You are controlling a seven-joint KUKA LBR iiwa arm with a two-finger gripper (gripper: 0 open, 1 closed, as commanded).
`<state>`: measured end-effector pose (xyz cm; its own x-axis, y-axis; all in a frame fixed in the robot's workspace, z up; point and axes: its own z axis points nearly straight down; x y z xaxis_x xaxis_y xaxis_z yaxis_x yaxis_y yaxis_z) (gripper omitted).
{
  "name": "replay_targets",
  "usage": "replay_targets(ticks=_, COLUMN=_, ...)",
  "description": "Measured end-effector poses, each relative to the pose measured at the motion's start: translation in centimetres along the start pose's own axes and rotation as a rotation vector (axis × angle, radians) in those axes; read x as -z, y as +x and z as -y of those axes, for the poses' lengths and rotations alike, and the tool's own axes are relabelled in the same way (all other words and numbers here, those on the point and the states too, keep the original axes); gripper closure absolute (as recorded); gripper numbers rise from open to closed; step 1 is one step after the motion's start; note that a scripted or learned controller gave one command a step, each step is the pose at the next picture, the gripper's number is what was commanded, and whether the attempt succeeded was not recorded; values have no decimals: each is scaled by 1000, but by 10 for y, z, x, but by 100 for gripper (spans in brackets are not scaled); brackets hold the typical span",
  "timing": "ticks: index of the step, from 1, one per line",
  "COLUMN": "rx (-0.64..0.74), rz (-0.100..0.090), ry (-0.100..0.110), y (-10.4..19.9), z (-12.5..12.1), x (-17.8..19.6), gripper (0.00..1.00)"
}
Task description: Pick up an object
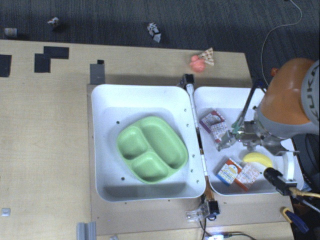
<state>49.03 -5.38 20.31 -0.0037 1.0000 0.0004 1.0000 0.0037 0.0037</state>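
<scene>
We are seeing the gripper hanging low in the right bin, just beside a red packet; whether its jaws are spread or pressed together we cannot tell (too blurred). A banana and two small cartons are lying nearby. A green tray is sitting in the left bin.

The bins look like smooth white plastic. The green tray is smooth, slightly shiny plastic. The bench looks like pale matt wood. The small packets look like printed paper.
</scene>
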Motion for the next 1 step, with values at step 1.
replay_targets(ticks=1, rx=0, rz=0, ry=0, y=0, z=0, x=0, gripper=0)
